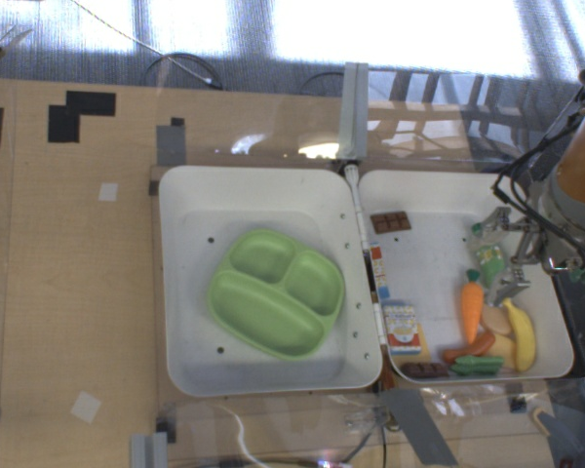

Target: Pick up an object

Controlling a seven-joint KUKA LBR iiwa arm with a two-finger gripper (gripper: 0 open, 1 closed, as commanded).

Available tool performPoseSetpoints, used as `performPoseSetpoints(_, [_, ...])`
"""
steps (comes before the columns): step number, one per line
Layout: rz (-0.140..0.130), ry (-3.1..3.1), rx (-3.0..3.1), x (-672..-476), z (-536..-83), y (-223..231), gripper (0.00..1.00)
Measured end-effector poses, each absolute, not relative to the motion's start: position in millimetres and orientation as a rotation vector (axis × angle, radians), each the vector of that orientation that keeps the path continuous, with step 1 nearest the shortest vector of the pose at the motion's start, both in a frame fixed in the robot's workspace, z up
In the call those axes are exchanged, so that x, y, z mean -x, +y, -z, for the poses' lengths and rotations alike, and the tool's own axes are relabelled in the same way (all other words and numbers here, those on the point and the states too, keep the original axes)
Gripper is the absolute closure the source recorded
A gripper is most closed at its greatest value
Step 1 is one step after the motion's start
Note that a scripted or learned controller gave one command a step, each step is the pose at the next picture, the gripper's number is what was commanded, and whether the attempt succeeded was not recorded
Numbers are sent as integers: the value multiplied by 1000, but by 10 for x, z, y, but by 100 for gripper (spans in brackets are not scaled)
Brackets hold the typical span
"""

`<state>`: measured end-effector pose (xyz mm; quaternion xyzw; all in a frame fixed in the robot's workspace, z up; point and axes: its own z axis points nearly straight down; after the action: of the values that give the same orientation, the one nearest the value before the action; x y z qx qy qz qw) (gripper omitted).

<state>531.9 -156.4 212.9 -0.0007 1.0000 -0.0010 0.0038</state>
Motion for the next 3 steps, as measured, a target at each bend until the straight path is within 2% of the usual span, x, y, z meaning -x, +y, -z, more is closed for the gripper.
performPoseSetpoints(1, [0,3130,193,-5245,-975,-1371,0])
performPoseSetpoints(2, [3,3120,203,-5280,-1099,-1355,100])
performPoseSetpoints(3, [8,3062,659,-5039,-1561,-2072,100])
